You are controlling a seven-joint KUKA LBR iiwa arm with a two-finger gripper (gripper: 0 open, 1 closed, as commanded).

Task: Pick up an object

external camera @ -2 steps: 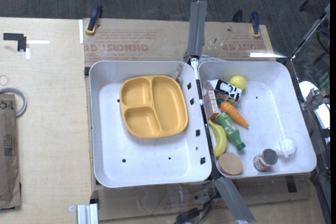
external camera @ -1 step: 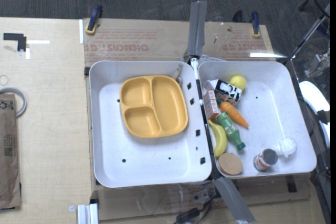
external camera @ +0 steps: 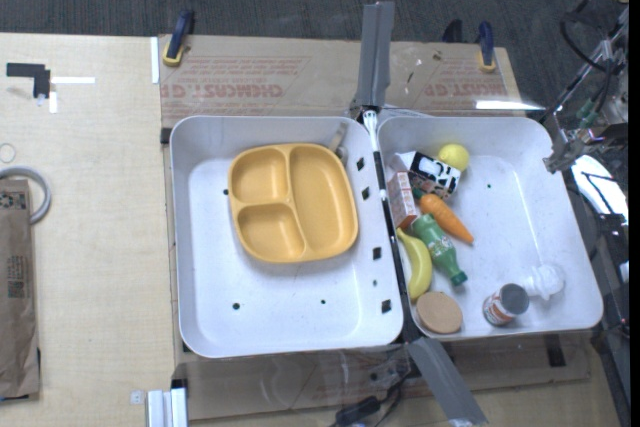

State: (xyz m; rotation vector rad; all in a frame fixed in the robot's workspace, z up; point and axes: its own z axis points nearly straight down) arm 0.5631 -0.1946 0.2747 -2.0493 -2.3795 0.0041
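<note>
The right bin (external camera: 520,205) holds several small objects, most of them along its left wall. A yellow lemon (external camera: 453,156) lies at the back beside a black-and-white toy (external camera: 436,171). In front of them are a brown carton (external camera: 402,199), an orange carrot (external camera: 446,218), a green bottle (external camera: 439,249) and a yellow banana (external camera: 418,263). A round tan disc (external camera: 438,313), a small can (external camera: 505,305) and a white lump (external camera: 546,281) sit near the front wall. The left bin (external camera: 200,305) holds a yellow divided plate (external camera: 293,202).
Cardboard (external camera: 270,80) lies behind the bins, held by blue clamps (external camera: 180,35). A grey divider bar (external camera: 375,65) runs between the bins. A brown paper bag (external camera: 15,295) rests on the bench at the far left. Cables and metal fittings (external camera: 590,105) hang by the right bin's far right corner.
</note>
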